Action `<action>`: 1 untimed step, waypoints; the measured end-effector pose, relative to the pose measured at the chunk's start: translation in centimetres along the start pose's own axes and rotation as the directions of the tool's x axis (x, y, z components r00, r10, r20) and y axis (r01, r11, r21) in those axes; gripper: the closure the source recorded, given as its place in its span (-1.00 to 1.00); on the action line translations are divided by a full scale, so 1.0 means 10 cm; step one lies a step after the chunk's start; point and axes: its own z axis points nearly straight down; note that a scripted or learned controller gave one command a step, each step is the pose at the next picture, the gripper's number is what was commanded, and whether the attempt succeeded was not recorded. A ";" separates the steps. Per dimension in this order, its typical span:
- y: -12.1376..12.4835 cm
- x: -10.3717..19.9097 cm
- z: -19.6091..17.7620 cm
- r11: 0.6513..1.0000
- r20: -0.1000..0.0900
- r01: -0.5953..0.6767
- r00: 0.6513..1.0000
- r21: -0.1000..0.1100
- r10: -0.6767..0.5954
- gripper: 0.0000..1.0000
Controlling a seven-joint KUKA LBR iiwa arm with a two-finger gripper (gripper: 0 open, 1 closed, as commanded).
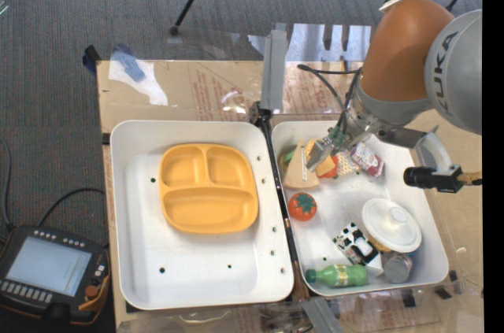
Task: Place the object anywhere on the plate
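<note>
A yellow-orange plate with three compartments lies in the left bin and has nothing on it. My gripper reaches down into the far left corner of the right bin. It sits among a small cluster: a tan wedge, a green piece and an orange-red piece. The gripper hides part of this cluster, and I cannot tell whether it holds any of it. A red tomato toy lies just in front of the cluster, apart from the gripper.
The right bin also holds a red-and-white packet, a white lidded bowl, a black-and-white toy, a green bottle lying down and a grey can. A raised divider separates the bins.
</note>
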 end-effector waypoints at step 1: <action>0.08 1.03 -0.39 0.999 0.002 0.053 0.999 -0.006 -0.053 1.00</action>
